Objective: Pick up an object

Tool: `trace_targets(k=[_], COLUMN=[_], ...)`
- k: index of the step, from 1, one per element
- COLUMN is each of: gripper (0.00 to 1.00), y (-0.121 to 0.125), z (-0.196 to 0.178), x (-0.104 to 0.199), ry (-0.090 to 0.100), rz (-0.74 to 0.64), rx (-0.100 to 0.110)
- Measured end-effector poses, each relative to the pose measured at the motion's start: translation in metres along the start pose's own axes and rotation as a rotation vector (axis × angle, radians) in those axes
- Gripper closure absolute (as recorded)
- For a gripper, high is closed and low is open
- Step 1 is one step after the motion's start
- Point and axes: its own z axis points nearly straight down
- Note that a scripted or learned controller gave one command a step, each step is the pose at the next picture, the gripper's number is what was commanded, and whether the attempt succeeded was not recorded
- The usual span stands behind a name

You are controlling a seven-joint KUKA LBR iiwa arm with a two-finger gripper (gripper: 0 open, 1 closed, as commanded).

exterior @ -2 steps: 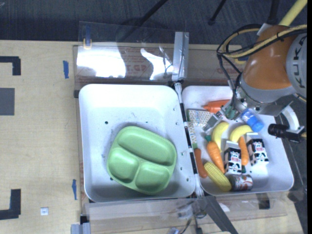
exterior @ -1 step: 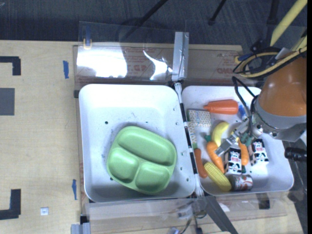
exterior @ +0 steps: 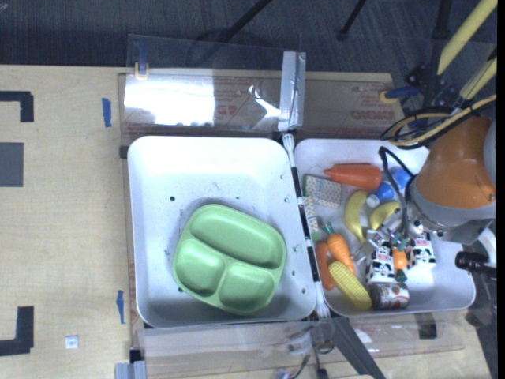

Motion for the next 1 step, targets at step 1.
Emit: trace_targets(k=[1], gripper=[0.00], y=[0.0120], z=[0.0092], x=[-0.0248], ry=[0.001], rz=[0.024], rx=[-0.001])
